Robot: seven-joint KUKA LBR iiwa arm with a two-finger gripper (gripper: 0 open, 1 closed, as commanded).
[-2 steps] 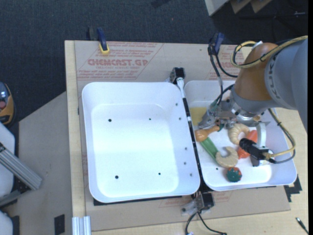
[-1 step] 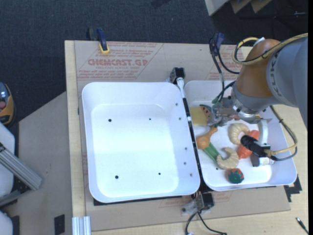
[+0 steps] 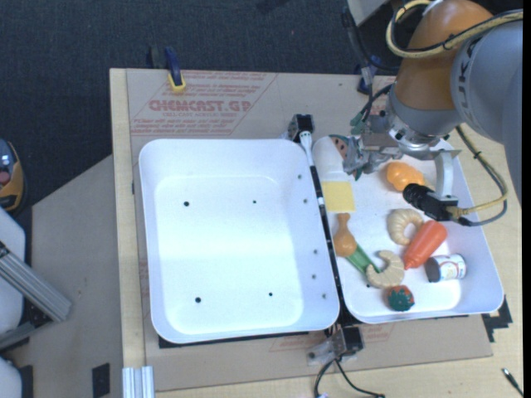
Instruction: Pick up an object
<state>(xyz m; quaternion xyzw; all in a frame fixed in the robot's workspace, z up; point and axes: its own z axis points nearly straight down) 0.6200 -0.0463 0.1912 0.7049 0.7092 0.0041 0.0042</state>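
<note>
The yellow block (image 3: 338, 196) lies at nine o'clock in the right bin (image 3: 481, 264), against the wall. The gripper (image 3: 355, 160) hangs just above it at one o'clock; whether its claw is apart or together I cannot tell. A descent here risks striking the wall, or nudging the orange piece (image 3: 401, 174) nearby.

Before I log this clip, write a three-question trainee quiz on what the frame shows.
1. True or false: the toys all lie in the right bin.
2. What lies nearest the gripper? A) yellow block B) carrot C) green and red ball
3. Fill in: the arm's band above the wrist is ____.

Key: 1 true; 2 A; 3 orange.
</note>
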